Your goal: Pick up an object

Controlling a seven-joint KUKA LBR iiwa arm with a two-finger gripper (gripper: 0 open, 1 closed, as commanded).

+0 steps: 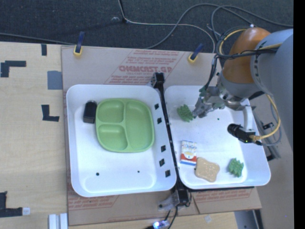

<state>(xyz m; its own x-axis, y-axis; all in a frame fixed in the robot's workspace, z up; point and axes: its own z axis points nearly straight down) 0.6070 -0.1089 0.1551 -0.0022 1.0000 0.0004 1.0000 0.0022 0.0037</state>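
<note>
My gripper (pixel 200 109) hangs over the upper part of the right bin (pixel 252 175), just right of a small green broccoli-like piece (pixel 185 112). The piece lies on the bin floor beside the fingertips, not between them. Lower in the same bin lie a small white, orange and red box (pixel 188 152), a tan slice of toast (pixel 206 170) and a second green piece (pixel 235 166).
The left bin (pixel 78 175) holds a green divided plate (pixel 125 125) and a small black block (pixel 89 111) at its left. A black divider (pixel 164 128) runs between the bins. Cables (pixel 190 13) loop behind the bench, and yellow clamps (pixel 77 49) hold the cardboard.
</note>
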